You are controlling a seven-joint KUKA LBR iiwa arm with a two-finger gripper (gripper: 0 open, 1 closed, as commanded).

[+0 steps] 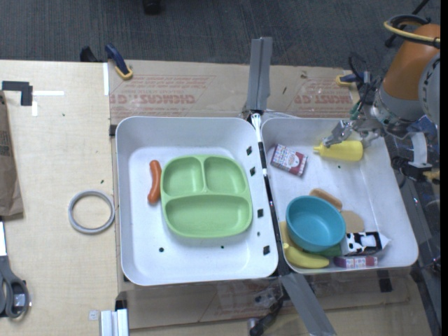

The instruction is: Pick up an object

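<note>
Cardboard bench point(189, 89), glossy green divided tray point(206, 196)

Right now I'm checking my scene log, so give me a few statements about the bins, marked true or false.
1. The green divided plate lies in the left bin. True.
2. The blue bowl sits on the green plate. False: it sits in the right bin.
3. The orange sausage lies left of the plate. True.
4. The gripper is over the left bin. False: it is at the right bin's far side, by the yellow bottle.
</note>
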